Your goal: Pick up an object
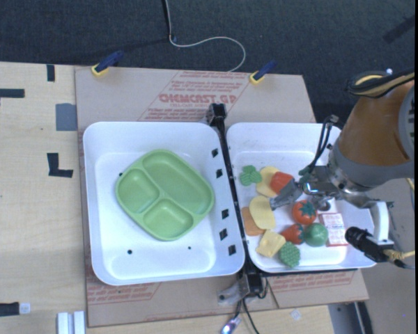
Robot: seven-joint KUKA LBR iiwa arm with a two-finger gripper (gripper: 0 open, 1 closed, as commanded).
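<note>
The right bin [292, 134] holds a pile of toy food. Among the pieces are a red tomato [304, 212], a red pepper piece [281, 181], a yellow piece [262, 213], a yellow wedge [270, 243], an orange slice [250, 223], a green leafy piece [249, 176] and a round green piece [316, 236]. My gripper [293, 196] is low inside this bin, over the middle of the pile, just above the tomato and right of the yellow piece. The wrist hides what lies directly beneath it.
The left bin [101, 256] holds a green divided plate [164, 195]. A black divider [226, 186] runs between the bins. A small white and red packet [333, 223] lies at the right bin's right side, with a knobbly green piece [290, 256] near the front wall.
</note>
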